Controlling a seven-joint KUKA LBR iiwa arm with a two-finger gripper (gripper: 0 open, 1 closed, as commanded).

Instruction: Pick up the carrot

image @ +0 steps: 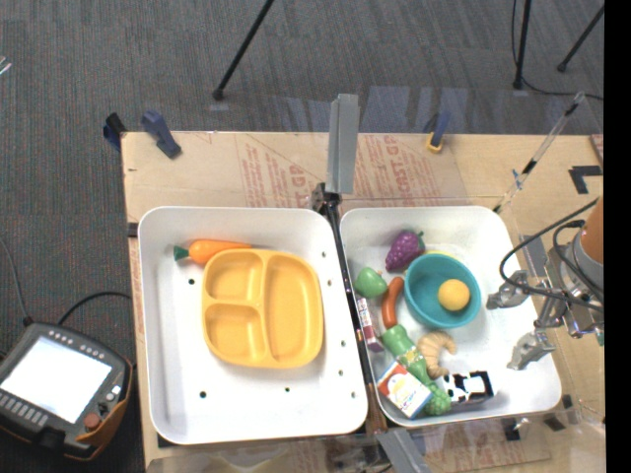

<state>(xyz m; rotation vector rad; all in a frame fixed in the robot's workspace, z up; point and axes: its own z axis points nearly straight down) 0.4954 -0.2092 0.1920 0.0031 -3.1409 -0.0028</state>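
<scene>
Claw (525,325) hangs open and empty at the right white bin (518,387) edge; it should cross to the orange plastic carrot (212,250) beside the yellow divided plate (263,308) in the left white bin (168,382), gripping mid-body across its width.

The carrot (215,250), orange with a small green top at its left end, lies flat in the left bin (158,363) near the far edge, toward the far-left corner, lengthwise along it.
</scene>
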